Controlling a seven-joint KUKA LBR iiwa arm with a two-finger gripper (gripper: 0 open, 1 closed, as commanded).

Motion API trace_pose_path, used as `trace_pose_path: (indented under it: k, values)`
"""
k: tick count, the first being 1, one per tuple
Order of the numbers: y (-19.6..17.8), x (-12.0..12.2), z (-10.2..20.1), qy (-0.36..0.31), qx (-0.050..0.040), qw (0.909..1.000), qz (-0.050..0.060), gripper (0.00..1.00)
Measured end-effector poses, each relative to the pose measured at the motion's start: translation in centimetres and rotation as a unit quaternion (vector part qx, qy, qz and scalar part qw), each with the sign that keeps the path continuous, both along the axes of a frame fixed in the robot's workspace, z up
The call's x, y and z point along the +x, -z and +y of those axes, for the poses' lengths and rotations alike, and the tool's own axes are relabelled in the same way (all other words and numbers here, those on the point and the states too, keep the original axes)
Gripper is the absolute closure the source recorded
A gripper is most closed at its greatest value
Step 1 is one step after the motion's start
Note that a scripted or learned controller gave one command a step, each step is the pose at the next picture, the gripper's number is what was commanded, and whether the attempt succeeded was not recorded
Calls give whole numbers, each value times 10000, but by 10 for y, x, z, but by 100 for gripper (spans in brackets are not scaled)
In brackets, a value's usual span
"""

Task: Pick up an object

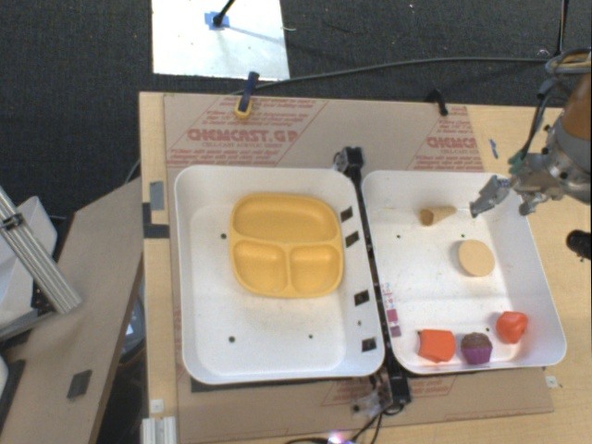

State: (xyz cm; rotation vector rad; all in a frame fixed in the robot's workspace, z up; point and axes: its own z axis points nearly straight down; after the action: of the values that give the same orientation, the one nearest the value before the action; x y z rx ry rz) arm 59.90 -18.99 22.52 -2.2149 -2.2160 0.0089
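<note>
Overhead, the claw hovers open beside the tan disc.

Even, bright overhead light is falling on my bench, and the 2 white bins are glaring slightly. Shadows are staying soft and short. My arm is blurring at the right edge; the dark floor is showing grainy noise.

We count two white bins: the left bin and the right bin under the gripper. We count one yellow divided plate, one tan disc, one small tan piece, one orange block, one purple cupcake, and one red-orange piece.
</note>
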Motion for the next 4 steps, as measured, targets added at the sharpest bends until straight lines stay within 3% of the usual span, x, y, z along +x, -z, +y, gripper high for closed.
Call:
trace_pose_path:
  k: [1,4]
  values:
    - [-7,3,1,-15,-12,10000,-58,0]
    - [142,17,0,-24,-12,10000,-52,0]
